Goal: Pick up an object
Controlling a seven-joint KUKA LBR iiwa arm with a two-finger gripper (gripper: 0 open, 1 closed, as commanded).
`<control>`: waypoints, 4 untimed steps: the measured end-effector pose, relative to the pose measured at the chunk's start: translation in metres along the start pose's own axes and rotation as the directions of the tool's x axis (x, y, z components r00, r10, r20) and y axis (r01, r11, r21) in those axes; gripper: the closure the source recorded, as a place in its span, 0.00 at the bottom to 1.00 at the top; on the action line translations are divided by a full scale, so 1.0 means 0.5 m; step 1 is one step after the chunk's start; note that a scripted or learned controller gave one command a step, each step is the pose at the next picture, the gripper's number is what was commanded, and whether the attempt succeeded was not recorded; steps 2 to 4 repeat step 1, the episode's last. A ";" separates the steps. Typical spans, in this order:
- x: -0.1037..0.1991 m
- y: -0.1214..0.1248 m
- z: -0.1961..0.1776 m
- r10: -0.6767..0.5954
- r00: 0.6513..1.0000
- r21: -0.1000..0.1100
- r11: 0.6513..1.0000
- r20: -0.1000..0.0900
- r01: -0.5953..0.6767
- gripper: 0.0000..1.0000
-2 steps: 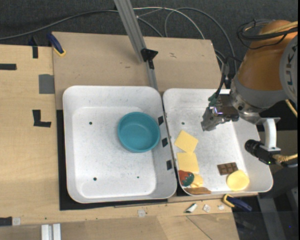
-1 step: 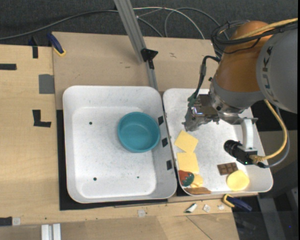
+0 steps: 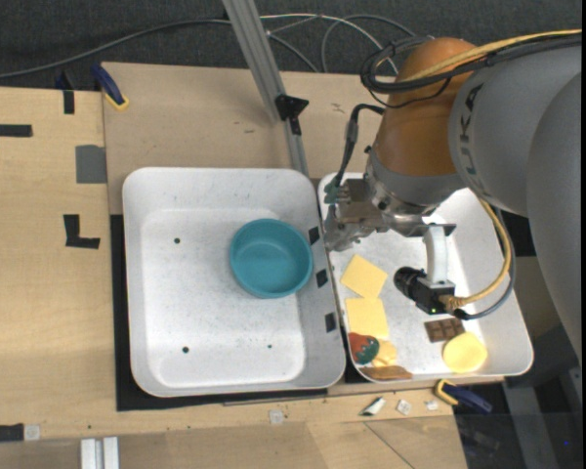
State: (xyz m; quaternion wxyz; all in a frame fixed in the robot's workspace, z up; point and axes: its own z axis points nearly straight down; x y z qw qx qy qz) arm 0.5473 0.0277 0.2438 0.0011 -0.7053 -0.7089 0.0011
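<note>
My gripper (image 3: 344, 231) hangs low over the far left part of the right bin (image 3: 508, 360), under the orange band of the arm. Just below it lies a yellow square piece (image 3: 363, 277), and a second yellow square (image 3: 367, 316) lies nearer the camera. A red and green object (image 3: 364, 348) sits at the bin's near left corner, with a brown strip (image 3: 389, 370) beside it. A yellow round object (image 3: 464, 353) and a small dark brown block (image 3: 439, 330) lie at the near right. The arm hides the far part of this bin.
A teal bowl (image 3: 269, 257) stands in the left bin (image 3: 176, 360) near its right wall. A grey metal pole (image 3: 264, 66) slants across the back. Cables run along the far edge, and a black and white fitting (image 3: 428, 281) hangs from the wrist over the right bin.
</note>
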 end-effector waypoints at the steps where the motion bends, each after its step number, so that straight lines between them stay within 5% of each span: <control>1: 0.097 0.057 0.009 -0.001 1.000 -0.002 1.000 -0.001 0.001 1.00; 4: 0.097 0.057 0.009 -0.001 1.000 -0.002 1.000 -0.001 0.001 1.00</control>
